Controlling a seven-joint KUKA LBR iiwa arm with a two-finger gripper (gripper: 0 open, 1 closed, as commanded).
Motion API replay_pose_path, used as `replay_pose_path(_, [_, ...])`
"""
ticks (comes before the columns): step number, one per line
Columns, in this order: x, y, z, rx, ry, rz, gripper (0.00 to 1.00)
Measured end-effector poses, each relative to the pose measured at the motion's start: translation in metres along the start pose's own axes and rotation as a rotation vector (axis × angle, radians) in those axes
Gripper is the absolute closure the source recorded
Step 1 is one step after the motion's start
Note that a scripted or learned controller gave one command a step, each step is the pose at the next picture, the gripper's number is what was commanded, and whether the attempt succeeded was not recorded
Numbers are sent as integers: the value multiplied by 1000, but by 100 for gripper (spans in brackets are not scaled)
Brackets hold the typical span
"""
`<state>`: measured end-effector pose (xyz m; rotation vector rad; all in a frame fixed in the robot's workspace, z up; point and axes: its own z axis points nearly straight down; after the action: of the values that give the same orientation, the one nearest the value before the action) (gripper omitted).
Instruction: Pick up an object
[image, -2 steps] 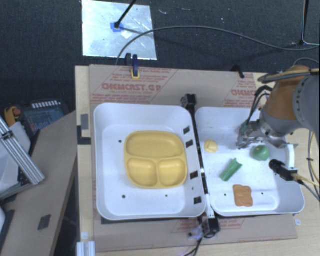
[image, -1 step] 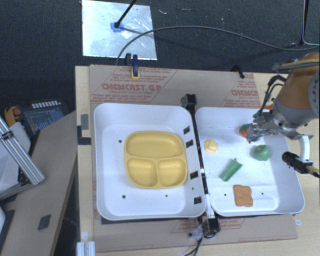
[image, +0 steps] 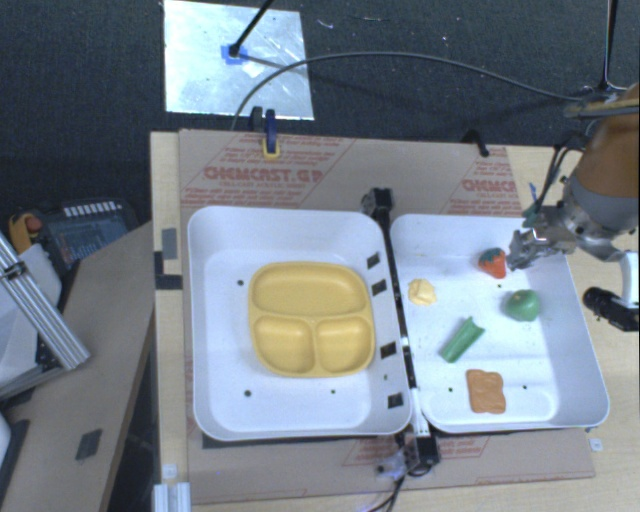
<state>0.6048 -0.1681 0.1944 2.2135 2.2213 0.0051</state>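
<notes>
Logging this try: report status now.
End effector low in right bin, beside red-orange piece; grip unconfirmed. Green round piece close by. Nothing blocking.

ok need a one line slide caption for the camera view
KUKA arm's gripper poised beside a small red-orange toy in the right bin; yellow divided tray sits in the left bin.

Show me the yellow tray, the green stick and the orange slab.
Yellow tray (image: 310, 292), camera view, floor of its top compartment.
Green stick (image: 461, 339), camera view, middle of its length.
Orange slab (image: 486, 391), camera view, centre of its top face.
</notes>
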Motion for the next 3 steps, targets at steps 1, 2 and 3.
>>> replay_pose_path(1, [-8, -1, -48, -1, -1, 1, 100])
replay_pose_path(2, [52, 6, -52, 3, 3, -7, 100])
replay_pose_path(3, [103, 21, -58, 2, 3, -6, 100])
